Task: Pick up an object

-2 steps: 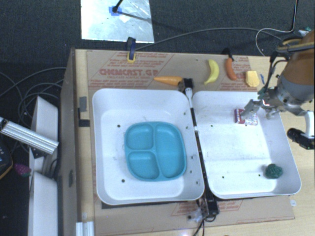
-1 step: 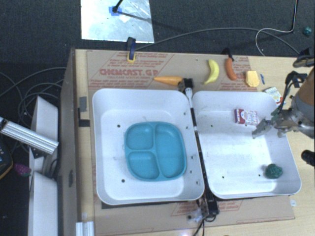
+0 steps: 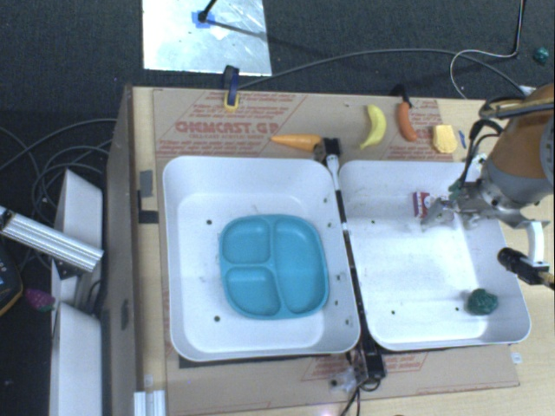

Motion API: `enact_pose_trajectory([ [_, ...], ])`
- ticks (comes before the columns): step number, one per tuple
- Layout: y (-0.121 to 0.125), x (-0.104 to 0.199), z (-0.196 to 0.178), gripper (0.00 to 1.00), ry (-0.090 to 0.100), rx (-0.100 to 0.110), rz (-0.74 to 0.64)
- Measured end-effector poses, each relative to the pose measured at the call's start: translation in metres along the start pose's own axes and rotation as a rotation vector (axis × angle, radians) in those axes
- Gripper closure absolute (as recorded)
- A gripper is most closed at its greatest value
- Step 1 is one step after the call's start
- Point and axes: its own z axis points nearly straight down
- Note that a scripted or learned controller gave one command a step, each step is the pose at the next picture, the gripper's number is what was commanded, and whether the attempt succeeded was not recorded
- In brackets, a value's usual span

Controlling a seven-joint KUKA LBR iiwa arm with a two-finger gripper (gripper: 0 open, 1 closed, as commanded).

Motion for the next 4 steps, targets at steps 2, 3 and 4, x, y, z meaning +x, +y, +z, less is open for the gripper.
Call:
enact_pose_trajectory([
  [2, 0.018, 0.031, -0.063, 0.00, -0.001, -0.002, -0.001],
  [3, 0.033, 0.063, -0.034, 0.00, 0.001, -0.001, -0.002],
  [4, 0.064, 0.016, 0.019, 0.00, -0.003, -0.009, 0.000],
])
